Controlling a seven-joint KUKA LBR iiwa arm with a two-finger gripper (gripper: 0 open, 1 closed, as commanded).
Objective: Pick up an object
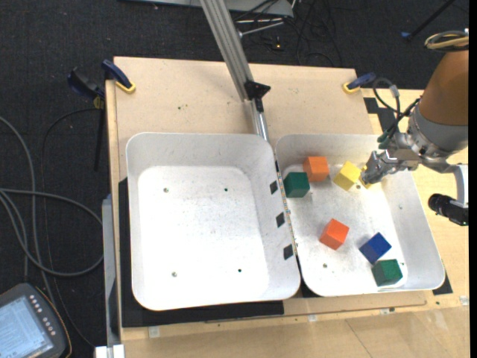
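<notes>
The right bin holds several small cubes. A yellow cube lies near its far side, with an orange cube and a dark green cube to its left. Nearer the front are a second orange cube, a blue cube and another green cube. My gripper reaches in from the right and sits low, right against the yellow cube's right side. Whether it touches or grips the cube cannot be made out.
The left bin sits beside the right one, their rims meeting at a seam. A slanted metal pole rises behind the bins. Clamps mark the board's far corners.
</notes>
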